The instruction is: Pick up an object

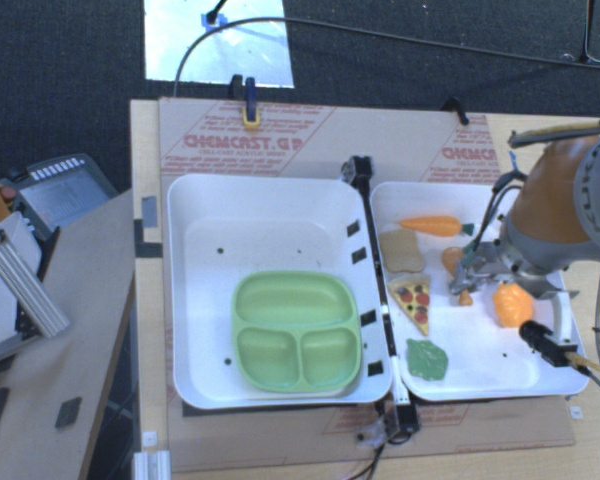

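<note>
Dark carpet is seen across the floor beyond the pincer. A pale reflective sheet is laid there, well off to the pincer's far left, crossed by a black cable. A grey side table is set further left.

Bright even light, slightly soft focus

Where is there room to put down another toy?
Left bin: bare floor above the green tray, toward the far wall, and a strip along its left. Right bin: a small bare patch between the green leaf and orange fruit. Crowded around the carrot, pizza slice and gripper.
</note>
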You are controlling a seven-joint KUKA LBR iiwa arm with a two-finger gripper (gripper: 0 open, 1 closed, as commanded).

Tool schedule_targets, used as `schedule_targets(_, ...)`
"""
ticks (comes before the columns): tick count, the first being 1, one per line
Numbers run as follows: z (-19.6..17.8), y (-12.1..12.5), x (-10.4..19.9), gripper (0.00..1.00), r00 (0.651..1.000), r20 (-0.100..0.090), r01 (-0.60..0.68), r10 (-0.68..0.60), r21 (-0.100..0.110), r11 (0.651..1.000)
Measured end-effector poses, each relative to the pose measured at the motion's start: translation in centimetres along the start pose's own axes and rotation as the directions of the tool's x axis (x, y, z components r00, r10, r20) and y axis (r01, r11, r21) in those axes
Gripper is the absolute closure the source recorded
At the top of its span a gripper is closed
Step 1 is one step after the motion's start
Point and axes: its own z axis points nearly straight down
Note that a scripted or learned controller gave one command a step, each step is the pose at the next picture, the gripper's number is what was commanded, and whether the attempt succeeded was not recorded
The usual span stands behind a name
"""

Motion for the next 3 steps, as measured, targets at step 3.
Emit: schedule_targets(3,-13.4,0.9,-0.6,1.00,1.000,0.000,0.003,-0.003,-0.002,1.000)
